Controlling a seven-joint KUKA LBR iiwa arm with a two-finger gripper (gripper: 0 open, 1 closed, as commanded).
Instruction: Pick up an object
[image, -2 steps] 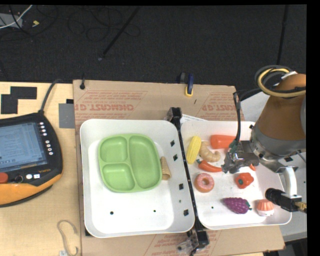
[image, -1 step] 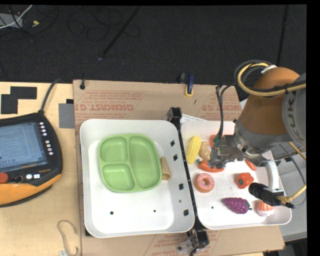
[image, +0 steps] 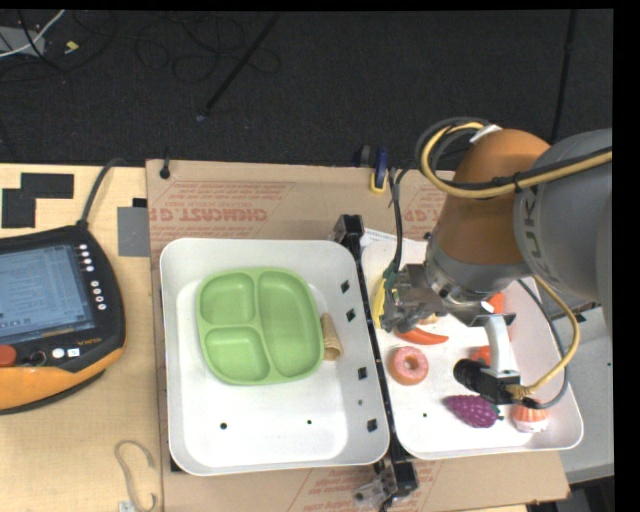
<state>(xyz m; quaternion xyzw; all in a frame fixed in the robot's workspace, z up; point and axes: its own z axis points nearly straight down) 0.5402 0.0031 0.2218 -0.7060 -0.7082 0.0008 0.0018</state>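
Fixed overhead camera, slanted down on both bins (image: 190, 300).

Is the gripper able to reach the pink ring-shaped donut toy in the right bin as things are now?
Probably yes: the pink ring-shaped donut toy lies uncovered just below the gripper, apart from the purple grape bunch.

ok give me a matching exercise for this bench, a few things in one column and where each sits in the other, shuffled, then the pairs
Things:
1. green divided plate
2. pink donut
3. purple grapes
4. teach pendant

Places:
A. right bin, near its front edge
B. on the bench left of both bins
C. left bin, towards its middle
D. right bin, just below the gripper, close to the divider between the bins

Pairs: 1-C, 2-D, 3-A, 4-B
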